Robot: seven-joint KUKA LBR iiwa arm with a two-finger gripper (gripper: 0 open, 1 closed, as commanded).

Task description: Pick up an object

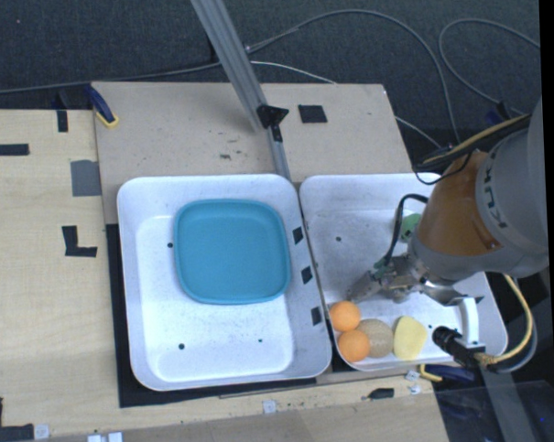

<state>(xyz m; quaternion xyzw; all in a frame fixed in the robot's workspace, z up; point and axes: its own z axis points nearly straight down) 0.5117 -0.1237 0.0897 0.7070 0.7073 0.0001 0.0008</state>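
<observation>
While the arm (483, 216) leans over the right bin (350, 212), the blue plate (231, 250) lies in the left bin (151, 267), the gripper (370, 285) hangs empty, fingers slightly apart, above two oranges (345, 316).

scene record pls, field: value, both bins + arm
left bin: holds a blue plate
right bin: two orange balls, a tan lump, a yellow piece, all at its near edge
arm: reaches in over the right bin
claw: low in the right bin, just above the balls
green thing: partly hidden behind arm
</observation>
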